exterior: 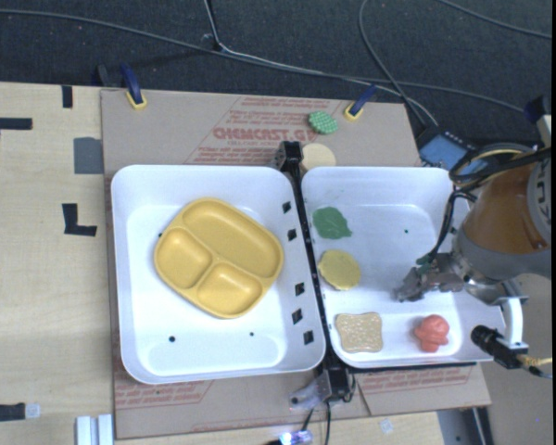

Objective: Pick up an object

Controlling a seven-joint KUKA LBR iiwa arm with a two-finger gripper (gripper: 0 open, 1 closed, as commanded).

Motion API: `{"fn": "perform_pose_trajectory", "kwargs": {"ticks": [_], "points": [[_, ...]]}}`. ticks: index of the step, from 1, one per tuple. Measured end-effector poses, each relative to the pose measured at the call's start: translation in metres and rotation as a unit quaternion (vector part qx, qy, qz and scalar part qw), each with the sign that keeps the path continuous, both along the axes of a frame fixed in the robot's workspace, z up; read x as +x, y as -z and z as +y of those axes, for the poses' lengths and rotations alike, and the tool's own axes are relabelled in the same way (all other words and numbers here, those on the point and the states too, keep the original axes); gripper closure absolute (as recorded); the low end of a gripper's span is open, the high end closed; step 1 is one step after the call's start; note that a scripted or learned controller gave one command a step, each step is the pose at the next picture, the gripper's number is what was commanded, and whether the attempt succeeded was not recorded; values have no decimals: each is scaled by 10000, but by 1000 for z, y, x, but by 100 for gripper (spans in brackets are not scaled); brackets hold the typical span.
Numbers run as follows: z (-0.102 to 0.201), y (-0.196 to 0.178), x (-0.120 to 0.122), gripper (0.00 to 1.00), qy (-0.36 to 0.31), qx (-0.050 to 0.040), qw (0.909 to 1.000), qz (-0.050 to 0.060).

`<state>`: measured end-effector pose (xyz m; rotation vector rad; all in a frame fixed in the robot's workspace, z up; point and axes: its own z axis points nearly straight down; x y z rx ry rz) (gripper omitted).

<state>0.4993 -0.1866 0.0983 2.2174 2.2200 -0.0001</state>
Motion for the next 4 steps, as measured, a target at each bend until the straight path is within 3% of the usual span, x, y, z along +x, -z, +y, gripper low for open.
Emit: {"fn": "perform_pose_trajectory", "kwargs": {"ticks": [3,4], "points": [[28,-160,15,100,-8,7,10000,-8],[84,-164,18,100,-30,22,10000,13]]}}
